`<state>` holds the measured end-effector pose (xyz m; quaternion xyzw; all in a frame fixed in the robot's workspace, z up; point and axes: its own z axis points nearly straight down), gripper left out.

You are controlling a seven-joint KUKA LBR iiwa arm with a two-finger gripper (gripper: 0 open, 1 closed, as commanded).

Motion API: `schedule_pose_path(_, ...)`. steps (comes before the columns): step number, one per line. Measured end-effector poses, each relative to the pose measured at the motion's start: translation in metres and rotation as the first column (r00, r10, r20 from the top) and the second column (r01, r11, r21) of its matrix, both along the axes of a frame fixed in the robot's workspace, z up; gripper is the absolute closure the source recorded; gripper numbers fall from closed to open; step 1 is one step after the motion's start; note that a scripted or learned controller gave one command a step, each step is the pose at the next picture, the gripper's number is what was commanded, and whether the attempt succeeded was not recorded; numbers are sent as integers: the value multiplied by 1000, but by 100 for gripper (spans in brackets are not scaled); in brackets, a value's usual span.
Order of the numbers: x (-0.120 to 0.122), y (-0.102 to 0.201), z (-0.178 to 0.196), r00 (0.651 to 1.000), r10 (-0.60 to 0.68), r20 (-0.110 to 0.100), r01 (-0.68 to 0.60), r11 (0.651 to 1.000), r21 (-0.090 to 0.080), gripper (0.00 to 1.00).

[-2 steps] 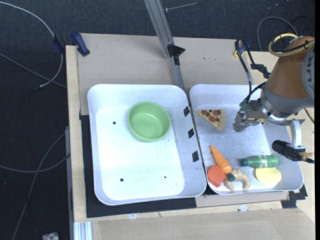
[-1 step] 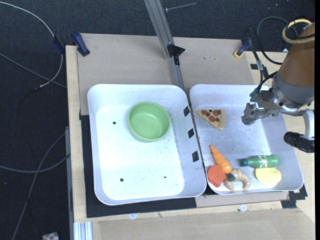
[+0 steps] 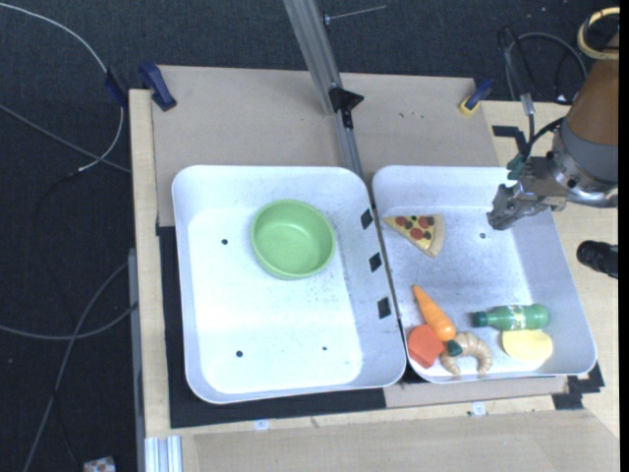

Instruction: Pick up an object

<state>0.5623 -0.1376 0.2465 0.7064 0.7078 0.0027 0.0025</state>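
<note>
End effector (image 3: 503, 214) hangs over the right bin's (image 3: 550, 264) far-right area; finger state cannot be determined. Pizza slice (image 3: 418, 232) lies to its left. Green bowl (image 3: 292, 238) sits in left bin (image 3: 211, 362).

From where I work, no word, number, brand or sign can be read. The green bottle (image 3: 510, 316) in my right bin (image 3: 550, 254) carries no label I can make out at this size, and the pizza slice (image 3: 418, 231) shows only dark round spots. The black marks along the wall between the bins are plain shapes, not letters.
</note>
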Motion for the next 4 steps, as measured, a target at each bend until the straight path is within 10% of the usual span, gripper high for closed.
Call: schedule_pose_path(4, -12, 220, -15, 1000, 4, -18, -4, 1000, 5, 100)
